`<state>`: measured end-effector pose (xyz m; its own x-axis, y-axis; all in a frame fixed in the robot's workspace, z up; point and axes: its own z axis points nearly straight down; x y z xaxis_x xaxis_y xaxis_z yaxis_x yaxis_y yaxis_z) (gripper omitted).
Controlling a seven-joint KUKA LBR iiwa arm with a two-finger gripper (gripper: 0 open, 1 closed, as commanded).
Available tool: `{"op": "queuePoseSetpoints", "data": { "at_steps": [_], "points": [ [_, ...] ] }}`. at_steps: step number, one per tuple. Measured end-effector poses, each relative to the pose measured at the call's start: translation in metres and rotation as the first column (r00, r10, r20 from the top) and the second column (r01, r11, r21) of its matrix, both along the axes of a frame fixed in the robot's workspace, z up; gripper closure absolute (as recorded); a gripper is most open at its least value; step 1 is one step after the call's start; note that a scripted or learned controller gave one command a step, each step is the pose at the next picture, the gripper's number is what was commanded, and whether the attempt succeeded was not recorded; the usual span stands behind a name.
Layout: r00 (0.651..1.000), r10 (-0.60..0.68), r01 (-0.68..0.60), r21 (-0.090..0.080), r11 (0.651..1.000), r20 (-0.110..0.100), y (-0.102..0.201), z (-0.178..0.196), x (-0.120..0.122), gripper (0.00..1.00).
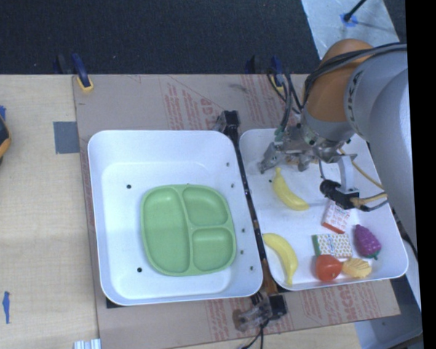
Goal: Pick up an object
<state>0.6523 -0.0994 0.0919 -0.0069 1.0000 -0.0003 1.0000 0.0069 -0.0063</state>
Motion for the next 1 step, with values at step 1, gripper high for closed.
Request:
{"op": "queuePoseSetpoints", "data": {
  "at_steps": [1],
  "points": [
    [1.000,-0.002,0.002,-0.001,1.000,0.002,-0.0028,-0.0001,-0.0207,0.00]
  ]
}}
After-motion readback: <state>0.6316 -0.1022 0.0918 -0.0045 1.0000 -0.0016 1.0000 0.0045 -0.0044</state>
